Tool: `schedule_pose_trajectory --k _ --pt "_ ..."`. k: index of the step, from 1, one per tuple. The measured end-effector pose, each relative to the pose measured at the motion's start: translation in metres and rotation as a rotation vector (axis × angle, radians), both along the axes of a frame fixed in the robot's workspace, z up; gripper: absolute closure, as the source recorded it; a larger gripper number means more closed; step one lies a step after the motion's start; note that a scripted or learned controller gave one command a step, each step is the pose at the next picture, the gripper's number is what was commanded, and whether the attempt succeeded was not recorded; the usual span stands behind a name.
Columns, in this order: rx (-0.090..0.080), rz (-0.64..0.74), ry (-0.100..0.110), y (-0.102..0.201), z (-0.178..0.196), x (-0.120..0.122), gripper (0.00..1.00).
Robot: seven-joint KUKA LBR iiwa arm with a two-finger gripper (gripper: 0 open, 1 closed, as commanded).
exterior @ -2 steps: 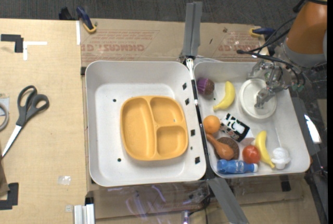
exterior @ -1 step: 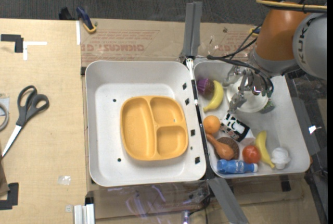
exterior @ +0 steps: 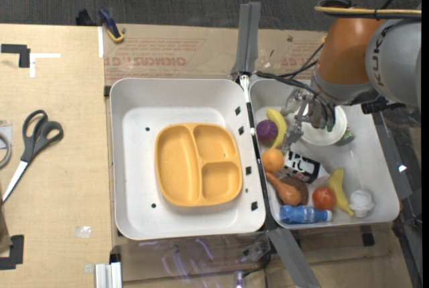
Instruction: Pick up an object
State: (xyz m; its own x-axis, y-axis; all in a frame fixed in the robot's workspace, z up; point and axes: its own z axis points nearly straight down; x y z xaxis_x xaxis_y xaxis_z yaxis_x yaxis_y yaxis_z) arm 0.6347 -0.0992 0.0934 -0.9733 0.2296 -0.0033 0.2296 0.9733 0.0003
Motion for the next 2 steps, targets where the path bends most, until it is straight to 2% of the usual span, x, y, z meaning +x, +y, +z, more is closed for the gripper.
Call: schedule_pose_trajectory --k 1,2 --pt "-0.010 -0.001 -0.003 -0.006 0.010 0.000 1.00" --pt "-0.002 0.151 -0.002 -0.084 0.250 0.002 1.00"
